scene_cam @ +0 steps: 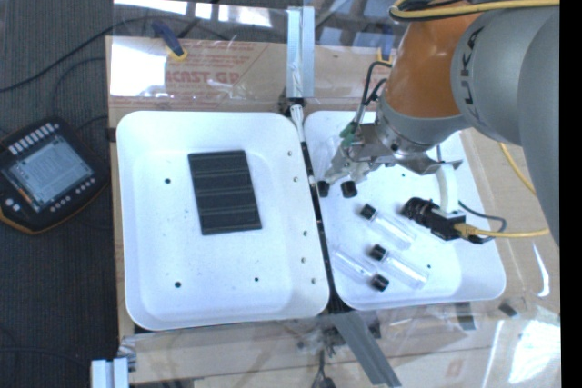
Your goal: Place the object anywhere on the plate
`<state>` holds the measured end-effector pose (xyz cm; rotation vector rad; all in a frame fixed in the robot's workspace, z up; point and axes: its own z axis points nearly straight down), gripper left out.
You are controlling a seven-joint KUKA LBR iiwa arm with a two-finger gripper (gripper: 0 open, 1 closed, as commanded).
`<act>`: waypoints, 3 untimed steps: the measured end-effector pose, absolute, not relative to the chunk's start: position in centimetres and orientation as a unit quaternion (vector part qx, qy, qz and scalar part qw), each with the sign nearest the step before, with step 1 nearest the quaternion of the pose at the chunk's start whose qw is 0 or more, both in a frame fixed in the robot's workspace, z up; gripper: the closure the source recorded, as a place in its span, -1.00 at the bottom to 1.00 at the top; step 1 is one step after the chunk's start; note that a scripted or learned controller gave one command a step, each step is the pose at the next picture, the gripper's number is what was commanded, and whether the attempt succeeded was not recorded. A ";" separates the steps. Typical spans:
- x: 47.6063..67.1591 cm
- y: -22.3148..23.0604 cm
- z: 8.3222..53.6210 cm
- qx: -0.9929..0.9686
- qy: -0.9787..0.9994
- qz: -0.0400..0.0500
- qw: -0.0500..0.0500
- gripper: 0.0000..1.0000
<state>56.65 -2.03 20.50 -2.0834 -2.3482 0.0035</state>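
Observation:
A black ridged plate [224, 191] lies flat in the left bin [145, 286], slightly left of its middle. Three clear tubes with black caps lie in the right bin [482, 282]: one [386, 224] mid-bin, one [400, 264] below it, and one [359, 271] near the front. My gripper [338, 170] hangs low over the right bin's upper left corner, close to the wall between the bins. A small black-capped piece [348, 189] sits just under it; whether they touch cannot be made out.
The arm's grey and orange body [436, 77] covers the back of the right bin. A raised divider [314, 195] separates the two bins. A control pendant [45, 173] rests on the floor at far left.

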 end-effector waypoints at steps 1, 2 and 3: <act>59.7 7.5 19.9 -0.571 -0.821 0.001 0.001 1.00; 58.9 15.4 22.1 -0.540 -0.842 0.001 0.001 1.00; 54.4 21.9 16.5 -0.479 -0.878 0.001 0.001 1.00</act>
